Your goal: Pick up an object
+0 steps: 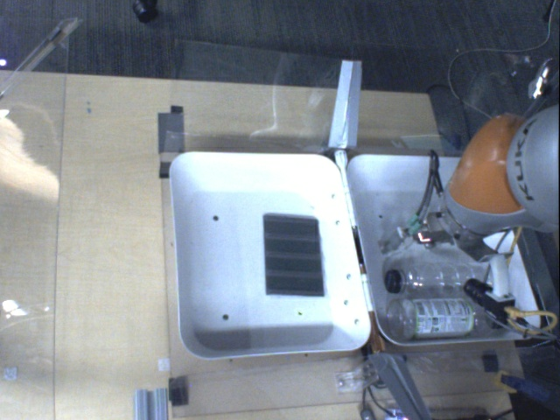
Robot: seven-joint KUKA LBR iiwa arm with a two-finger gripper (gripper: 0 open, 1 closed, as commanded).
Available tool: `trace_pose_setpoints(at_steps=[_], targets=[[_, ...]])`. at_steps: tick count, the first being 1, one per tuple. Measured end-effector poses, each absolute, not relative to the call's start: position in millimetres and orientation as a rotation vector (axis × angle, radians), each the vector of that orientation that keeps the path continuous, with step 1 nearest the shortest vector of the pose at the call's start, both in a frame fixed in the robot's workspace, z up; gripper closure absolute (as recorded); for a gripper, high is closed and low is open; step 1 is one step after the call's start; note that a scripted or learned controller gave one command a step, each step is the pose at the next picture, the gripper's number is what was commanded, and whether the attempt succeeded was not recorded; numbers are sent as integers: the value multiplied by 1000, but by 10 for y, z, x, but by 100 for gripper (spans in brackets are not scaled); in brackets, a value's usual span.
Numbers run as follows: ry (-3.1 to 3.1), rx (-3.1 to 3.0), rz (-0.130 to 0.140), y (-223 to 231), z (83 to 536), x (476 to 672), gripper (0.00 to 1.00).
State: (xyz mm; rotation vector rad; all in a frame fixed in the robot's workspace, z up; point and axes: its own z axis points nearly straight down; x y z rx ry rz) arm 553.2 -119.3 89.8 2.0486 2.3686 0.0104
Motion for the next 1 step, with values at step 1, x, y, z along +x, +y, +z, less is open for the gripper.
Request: trace_pose_setpoints(at_steps=[1], targets=[[2599, 1752, 7, -1036, 1750, 5784, 0]])
